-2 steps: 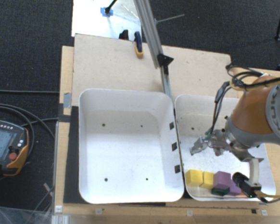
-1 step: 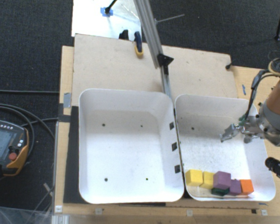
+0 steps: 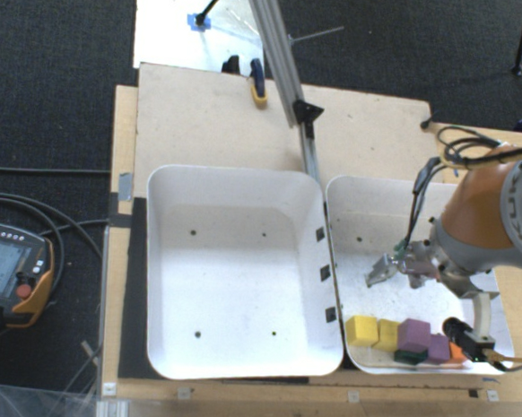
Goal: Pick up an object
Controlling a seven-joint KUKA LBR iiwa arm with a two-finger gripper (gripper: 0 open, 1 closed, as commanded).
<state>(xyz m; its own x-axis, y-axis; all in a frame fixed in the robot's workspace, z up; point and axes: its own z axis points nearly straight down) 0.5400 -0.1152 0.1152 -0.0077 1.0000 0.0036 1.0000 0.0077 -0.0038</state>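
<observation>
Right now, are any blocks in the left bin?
No: the blocks all sit clustered along the near edge of the right bin, below the gripper.

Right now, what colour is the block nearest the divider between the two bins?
Yellow: the small yellow block in the right white bin, seen in the camera view.
</observation>
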